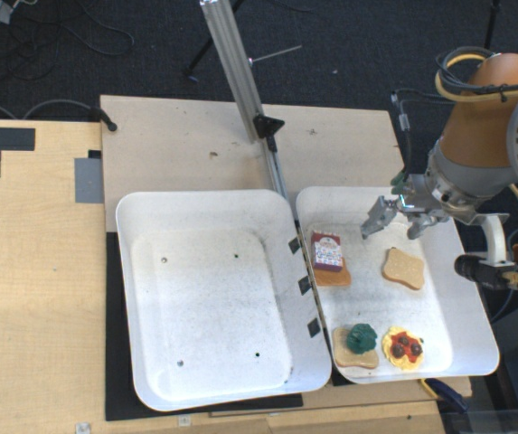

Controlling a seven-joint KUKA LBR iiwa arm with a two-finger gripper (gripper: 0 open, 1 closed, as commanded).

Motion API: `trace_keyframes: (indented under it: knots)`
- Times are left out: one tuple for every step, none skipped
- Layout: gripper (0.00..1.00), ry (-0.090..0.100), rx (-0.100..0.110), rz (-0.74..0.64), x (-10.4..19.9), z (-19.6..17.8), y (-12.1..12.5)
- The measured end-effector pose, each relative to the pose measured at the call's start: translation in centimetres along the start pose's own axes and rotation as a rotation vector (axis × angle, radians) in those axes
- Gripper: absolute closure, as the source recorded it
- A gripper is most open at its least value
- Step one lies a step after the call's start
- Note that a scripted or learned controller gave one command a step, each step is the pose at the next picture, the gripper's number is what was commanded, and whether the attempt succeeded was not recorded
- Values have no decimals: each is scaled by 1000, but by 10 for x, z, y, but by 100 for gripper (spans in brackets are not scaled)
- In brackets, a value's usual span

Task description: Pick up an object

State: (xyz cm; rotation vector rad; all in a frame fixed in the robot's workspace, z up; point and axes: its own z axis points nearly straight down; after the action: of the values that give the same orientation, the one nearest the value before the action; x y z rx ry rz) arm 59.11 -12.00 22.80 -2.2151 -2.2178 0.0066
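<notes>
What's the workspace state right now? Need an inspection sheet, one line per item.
Surface: two white bins side by side on a wooden bench; left bin, right bin.
Job's things: in the right bin, a boxed item with a dark red label, a bread slice, a green piece on bread, a yellow piece with red topping.
Clutter: nothing seen.
Grippers: gripper above the right bin's far end, fingers spread, nothing between them.
Cables: yellow cable at the arm; loose cables on the dark floor.
Surroundings: aluminium rail.

We see dark carpeted floor (105, 43) strewn with cables (23, 7) beyond the pale wooden worktop (23, 269).
</notes>
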Motion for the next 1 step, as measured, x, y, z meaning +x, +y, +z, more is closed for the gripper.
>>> trace_keyframes:
  knots:
    - [0, -1, -5, 2, -1, -3, 1]
